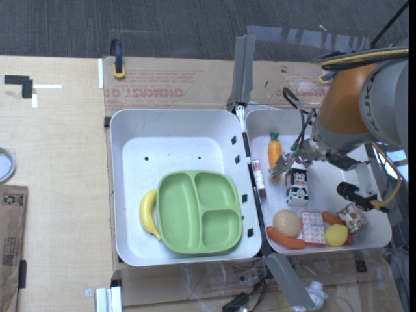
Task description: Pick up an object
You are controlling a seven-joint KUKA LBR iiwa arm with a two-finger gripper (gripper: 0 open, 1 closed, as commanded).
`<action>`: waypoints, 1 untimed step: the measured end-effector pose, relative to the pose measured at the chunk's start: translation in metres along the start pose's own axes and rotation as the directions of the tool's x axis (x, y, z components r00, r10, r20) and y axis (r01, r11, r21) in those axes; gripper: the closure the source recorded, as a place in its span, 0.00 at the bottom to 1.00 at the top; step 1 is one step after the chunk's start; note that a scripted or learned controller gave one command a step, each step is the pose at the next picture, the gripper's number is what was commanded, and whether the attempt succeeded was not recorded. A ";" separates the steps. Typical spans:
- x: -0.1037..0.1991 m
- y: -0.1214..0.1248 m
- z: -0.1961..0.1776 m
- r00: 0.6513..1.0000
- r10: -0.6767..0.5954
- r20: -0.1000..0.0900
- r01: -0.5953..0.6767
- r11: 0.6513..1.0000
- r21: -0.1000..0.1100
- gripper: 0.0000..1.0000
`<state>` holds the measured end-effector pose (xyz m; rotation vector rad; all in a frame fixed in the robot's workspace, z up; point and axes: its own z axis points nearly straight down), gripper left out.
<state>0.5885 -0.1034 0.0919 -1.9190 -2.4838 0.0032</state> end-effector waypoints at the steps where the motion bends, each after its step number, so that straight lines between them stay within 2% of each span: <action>1: 0.049 -0.017 -0.098 0.983 -0.183 0.002 0.183 0.983 -0.002 0.00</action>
